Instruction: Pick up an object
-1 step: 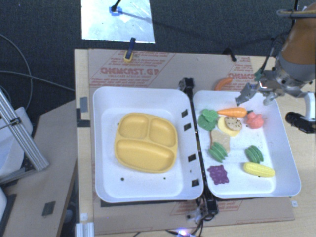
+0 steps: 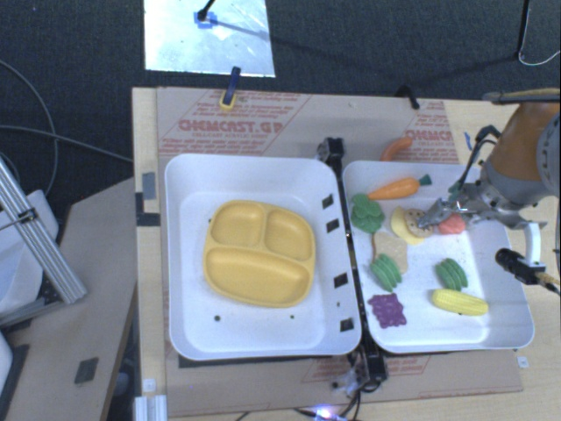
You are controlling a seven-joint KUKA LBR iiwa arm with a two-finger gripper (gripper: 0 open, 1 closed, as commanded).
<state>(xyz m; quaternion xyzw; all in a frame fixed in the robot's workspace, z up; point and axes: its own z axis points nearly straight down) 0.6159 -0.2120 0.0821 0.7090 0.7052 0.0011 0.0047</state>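
The right bin (image 2: 504, 327) holds several toy foods: an orange carrot (image 2: 394, 188), green broccoli (image 2: 366, 212), a pale yellow round slice (image 2: 403, 224), a beige piece (image 2: 391, 249), a green leafy piece (image 2: 386, 272), purple grapes (image 2: 387, 309), a green pepper-like piece (image 2: 452, 274), a yellow corn cob (image 2: 459, 302) and a red piece (image 2: 453, 225). My gripper (image 2: 429, 219) reaches in from the right, low over the bin, its tips at the yellow slice's right edge beside the red piece.
The left bin (image 2: 188, 323) holds a yellow divided plate (image 2: 259, 253). An orange item (image 2: 395, 147) lies on the cardboard behind the right bin. A black divider with clips (image 2: 344, 253) runs between the bins. A blue-yellow tool (image 2: 230, 89) lies at the back.
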